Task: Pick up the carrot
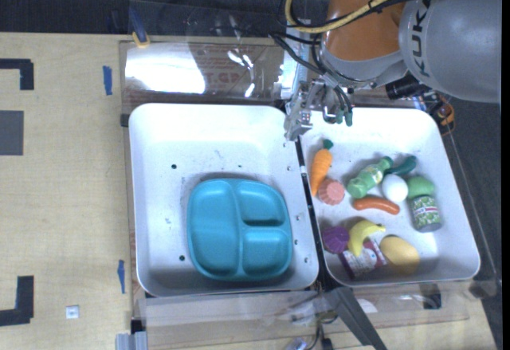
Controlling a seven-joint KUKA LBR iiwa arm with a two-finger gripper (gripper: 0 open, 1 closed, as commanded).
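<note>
Nearest the lens, at the bottom edge, a dark strut [362, 324] crossed the front of the desk [56, 181], well below the tool [319, 113]. Just beneath the tool lay the carrot [320, 167]: a short orange cone with a small green tuft at the end nearer the tool, smooth and plastic-looking, resting at a slight tilt in the right bin [458, 205] close to the wall shared with the left bin [159, 141]. Its blunt end touched a pink round piece [332, 193]. The tool hovered over the upper left corner of the right bin; its metal fingers hung apart with nothing between them. Further from the tool (down and away from the arm) sat a teal compartment plate [239, 229], glossy with rounded corners, in the left bin. Both bins were shallow, white and scuffed. Pale wood grain covered the desk, marked with black tape corners [20, 73].
</note>
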